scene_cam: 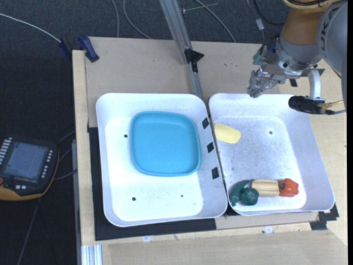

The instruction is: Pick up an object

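Note:
The right bin (pixel 300 148) holds a yellow lemon-shaped piece (pixel 227 133) at its left wall. Near its front edge lie a dark green round piece (pixel 244 195), a tan oblong piece (pixel 265 187) and a red piece (pixel 288 187) in a row. The left bin (pixel 113 148) holds a blue square plate (pixel 165 143). My gripper (pixel 256 89) hangs over the back rim of the right bin, well above and behind the objects, fingers pointing down with nothing between them.
A metal pole (pixel 176 21) slants from the top down to the gap between the bins. Cables lie on the dark floor behind the bench. A handheld controller (pixel 25 167) sits at the left.

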Motion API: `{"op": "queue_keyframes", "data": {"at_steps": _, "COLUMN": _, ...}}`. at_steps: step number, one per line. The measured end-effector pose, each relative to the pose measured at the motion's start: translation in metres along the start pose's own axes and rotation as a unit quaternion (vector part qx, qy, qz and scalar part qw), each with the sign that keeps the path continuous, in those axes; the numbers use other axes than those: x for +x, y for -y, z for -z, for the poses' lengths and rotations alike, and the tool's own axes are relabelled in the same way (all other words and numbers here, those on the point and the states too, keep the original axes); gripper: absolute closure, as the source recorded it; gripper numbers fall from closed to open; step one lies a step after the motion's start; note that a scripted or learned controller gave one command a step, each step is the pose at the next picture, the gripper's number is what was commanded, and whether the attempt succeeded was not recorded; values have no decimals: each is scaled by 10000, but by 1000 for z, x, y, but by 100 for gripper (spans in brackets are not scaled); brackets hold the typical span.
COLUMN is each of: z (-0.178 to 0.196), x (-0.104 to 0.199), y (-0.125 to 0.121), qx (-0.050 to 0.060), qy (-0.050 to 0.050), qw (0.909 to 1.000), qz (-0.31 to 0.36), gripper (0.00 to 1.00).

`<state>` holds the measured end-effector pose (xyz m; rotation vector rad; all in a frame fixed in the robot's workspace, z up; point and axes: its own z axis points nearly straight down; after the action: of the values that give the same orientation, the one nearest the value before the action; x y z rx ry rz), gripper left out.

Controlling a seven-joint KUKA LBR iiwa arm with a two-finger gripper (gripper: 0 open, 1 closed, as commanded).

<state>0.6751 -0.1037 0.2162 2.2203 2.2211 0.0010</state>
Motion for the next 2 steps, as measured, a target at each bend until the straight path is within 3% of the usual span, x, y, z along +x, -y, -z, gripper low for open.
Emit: {"op": "queue_keyframes", "data": {"at_steps": 2, "z": 21, "x": 91, "y": 10, "qx": 1, "qy": -8, "qw": 10000, "qz": 18, "gripper": 100}}
